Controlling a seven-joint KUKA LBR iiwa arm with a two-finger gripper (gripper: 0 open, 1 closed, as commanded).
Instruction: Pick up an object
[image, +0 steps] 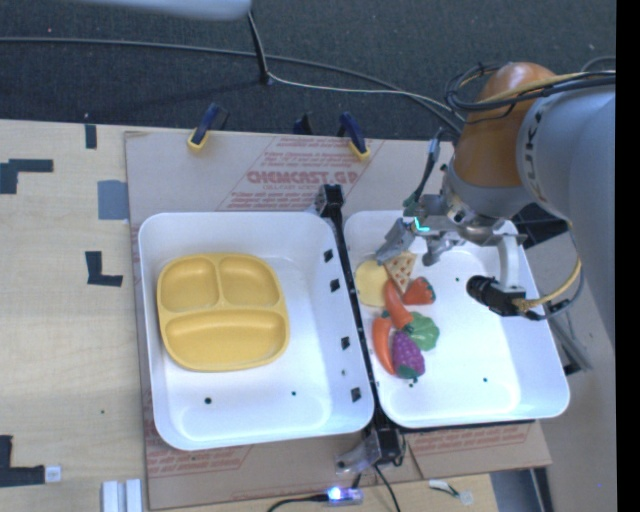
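Toy food (400, 315), a small heap of pieces, lies in the right bin (500, 385) against its left wall, just beside the divider between the two bins. The pieces overlap, so their outlines are hard to separate: a pale yellow rounded piece (368, 283) sits nearest the wall, a tan wedge with dark dots (402, 268) leans on it, a red piece (421, 291) lies to the wedge's right, an orange carrot (383, 342) stretches toward the bin's near edge, and a green leafy piece (424, 331) and purple grapes (407, 353) crowd beside it.

The arm (545, 130) covers the right bin's far right corner and is cut off at the picture's right edge. The left bin (310, 400) holds a yellow divided tray (222, 310) toward its left side. The gripper (425, 240) hangs over the far end of the heap, just above the wedge; whether it is released or clenched cannot be told, since its tips blur into the pieces below.
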